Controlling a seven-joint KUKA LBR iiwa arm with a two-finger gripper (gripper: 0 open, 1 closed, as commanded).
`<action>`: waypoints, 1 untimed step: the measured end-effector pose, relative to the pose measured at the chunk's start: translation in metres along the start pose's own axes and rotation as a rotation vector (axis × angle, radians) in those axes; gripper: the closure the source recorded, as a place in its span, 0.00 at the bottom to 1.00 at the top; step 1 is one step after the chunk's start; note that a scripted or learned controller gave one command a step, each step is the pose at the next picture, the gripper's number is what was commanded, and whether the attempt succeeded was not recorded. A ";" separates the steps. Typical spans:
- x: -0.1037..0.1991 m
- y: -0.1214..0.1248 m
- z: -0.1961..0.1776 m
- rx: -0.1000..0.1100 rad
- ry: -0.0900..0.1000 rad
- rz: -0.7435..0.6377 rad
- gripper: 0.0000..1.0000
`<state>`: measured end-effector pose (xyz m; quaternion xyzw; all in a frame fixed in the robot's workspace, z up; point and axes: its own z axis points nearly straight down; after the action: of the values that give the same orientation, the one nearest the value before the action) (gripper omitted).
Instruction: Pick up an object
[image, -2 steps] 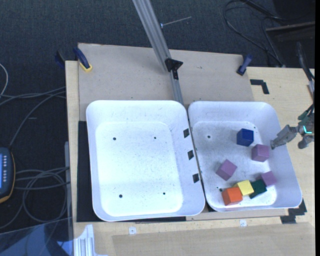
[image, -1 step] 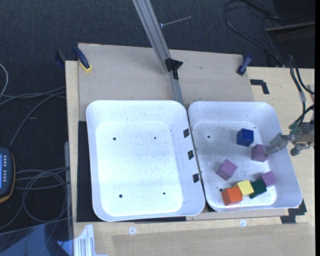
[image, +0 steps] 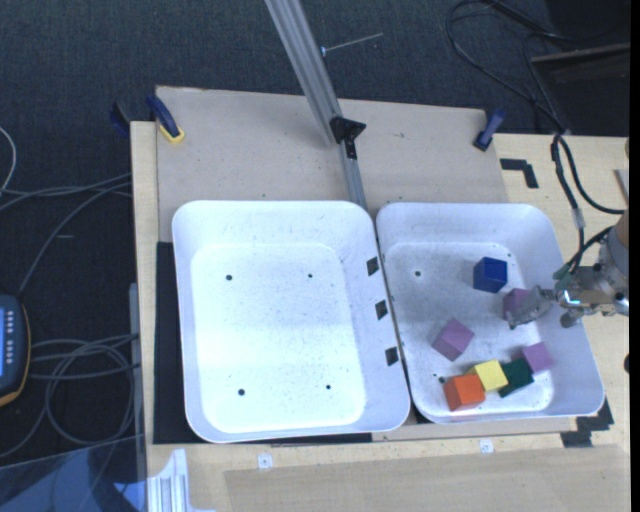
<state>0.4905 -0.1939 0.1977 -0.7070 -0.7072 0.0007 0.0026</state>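
The right bin (image: 560, 240) holds several small blocks. A blue cube (image: 490, 273) lies toward the back and a purple cube (image: 452, 338) sits mid-bin. Along the front wall are an orange block (image: 464, 391), a yellow block (image: 490, 376), a green block (image: 517, 374) and a small purple block (image: 536, 356). My gripper (image: 521, 306) reaches in over the bin's right wall and hangs low between the blue cube and the small purple block. A mauve block-like shape (image: 515, 299) sits right at its tip; I cannot tell whether it is held.
The left bin (image: 200, 225) stands beside the right one, with black clips (image: 380, 308) on the shared wall. A slanted metal pole (image: 320, 90) rises behind the bins. Cables (image: 575, 200) hang near the arm at the right edge.
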 end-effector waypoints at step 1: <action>-0.010 0.001 0.050 0.001 0.000 0.001 0.00</action>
<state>0.4911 -0.2034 0.1474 -0.7075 -0.7067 0.0011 0.0029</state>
